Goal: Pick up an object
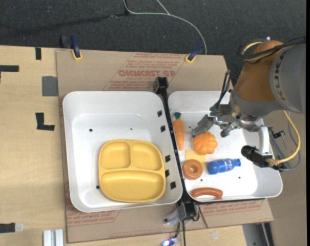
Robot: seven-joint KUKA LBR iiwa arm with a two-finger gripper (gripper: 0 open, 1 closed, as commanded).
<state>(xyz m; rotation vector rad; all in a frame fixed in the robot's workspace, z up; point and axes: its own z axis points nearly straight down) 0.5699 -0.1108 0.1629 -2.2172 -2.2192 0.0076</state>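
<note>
The arm [277, 81] is cut off by the frame's right edge. It hides the upper right corner of the right bin [247, 188]. A small teal thing [178, 115] atop the carrot [179, 133] is too small to identify.

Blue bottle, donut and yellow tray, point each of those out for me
blue bottle [224, 166], camera view, middle of its body
donut [192, 169], camera view, on its ring
yellow tray [131, 170], camera view, its large front compartment

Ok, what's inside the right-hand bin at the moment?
The right bin holds a carrot, an orange pumpkin, a donut, a blue bottle and a sausage. The tool hangs just above the pumpkin; the bin floor under the arm is hidden.
</note>
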